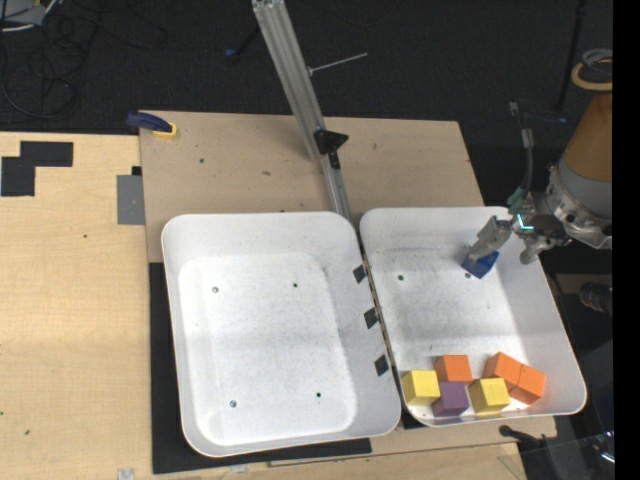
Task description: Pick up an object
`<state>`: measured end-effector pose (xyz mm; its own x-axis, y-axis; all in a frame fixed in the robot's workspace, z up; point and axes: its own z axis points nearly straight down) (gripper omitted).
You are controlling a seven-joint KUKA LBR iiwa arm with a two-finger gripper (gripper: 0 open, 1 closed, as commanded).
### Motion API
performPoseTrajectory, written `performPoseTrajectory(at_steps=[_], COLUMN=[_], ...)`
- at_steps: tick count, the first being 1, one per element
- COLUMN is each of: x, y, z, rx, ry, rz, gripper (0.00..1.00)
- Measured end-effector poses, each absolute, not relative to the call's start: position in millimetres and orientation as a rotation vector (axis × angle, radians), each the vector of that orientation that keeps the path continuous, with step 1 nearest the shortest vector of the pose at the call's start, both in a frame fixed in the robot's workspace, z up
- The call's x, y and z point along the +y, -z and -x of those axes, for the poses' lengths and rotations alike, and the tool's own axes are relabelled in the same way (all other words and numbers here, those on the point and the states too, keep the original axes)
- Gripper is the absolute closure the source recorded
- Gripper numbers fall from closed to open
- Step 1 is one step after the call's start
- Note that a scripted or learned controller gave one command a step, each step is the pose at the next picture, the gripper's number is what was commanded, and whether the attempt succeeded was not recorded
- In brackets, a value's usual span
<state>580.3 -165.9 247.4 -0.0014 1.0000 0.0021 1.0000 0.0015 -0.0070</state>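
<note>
My gripper point(497, 240) reaches in from the right over the far part of the right bin point(560, 328). A small blue block point(481, 264) sits right at the gripper's lower left tip, touching or just under it; I cannot make out whether it is gripped or lying on the bin floor. At the near edge of the same bin lies a cluster of blocks: a yellow one point(421, 384), an orange one point(453, 367), a purple one point(453, 398), a second yellow one point(490, 395) and a larger orange one point(518, 377).
The left bin point(190, 238) stands beside the right one, with black clips point(368, 316) along the shared rim. A slanted metal rail point(298, 83) rises behind the bins. The wooden bench extends to the left and back.
</note>
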Motion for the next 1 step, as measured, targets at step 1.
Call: performPoseTrajectory(at_steps=[1], x=[-166.3], y=[-249.6], z=[-581.0], rx=[-2.22], ry=[-0.002], rz=[2.218], gripper=[0.0])
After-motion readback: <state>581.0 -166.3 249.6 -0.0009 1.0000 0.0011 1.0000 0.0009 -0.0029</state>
